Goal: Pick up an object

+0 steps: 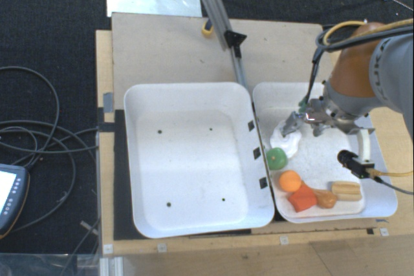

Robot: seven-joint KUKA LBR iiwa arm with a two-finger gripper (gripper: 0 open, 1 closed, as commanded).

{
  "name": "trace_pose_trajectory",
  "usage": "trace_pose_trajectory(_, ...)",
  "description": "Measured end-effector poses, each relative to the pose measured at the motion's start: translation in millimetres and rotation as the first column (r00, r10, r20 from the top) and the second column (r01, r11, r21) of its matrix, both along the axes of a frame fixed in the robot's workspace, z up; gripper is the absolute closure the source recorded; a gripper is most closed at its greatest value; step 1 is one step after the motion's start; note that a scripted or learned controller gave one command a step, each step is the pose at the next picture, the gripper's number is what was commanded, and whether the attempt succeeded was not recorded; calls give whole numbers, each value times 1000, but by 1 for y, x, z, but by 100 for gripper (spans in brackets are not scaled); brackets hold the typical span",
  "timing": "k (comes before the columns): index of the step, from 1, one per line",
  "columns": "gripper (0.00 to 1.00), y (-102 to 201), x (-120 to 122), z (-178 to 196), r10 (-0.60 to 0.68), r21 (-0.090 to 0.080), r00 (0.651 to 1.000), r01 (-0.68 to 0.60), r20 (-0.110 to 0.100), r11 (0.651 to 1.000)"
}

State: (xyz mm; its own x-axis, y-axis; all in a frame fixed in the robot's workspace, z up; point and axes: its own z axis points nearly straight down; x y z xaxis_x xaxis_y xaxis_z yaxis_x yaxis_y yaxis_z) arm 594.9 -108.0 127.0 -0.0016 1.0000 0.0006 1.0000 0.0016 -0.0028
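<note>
This place looks like a robotics laboratory. A grey industrial arm with an orange band (362,68) reaches over a plain wooden bench (168,52) that bears two shallow white plastic bins (194,158). Loose black cables (39,132) lie on the dark carpet floor (52,10), beside a handheld control pendant with a screen (10,194). A grey metal pole (213,3) stands behind the bench.

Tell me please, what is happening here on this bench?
A grey robot arm reaches in from the right over the right bin. Its end effector is low, at a white object near the bin's left wall. A green ball, an orange ball, a red block and a tan roll lie along the bin's front part. Whether anything is gripped cannot be told. The left bin sits beside it.
</note>
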Motion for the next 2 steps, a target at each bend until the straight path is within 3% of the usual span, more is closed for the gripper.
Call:
trace_pose_trajectory(1, 0, 0, 0, -37, -1, 0, 1000, 1, 3, 1000)
trace_pose_trajectory(2, 100, 0, 3, -23, -1, 0, 1000, 1, 11, 1000)
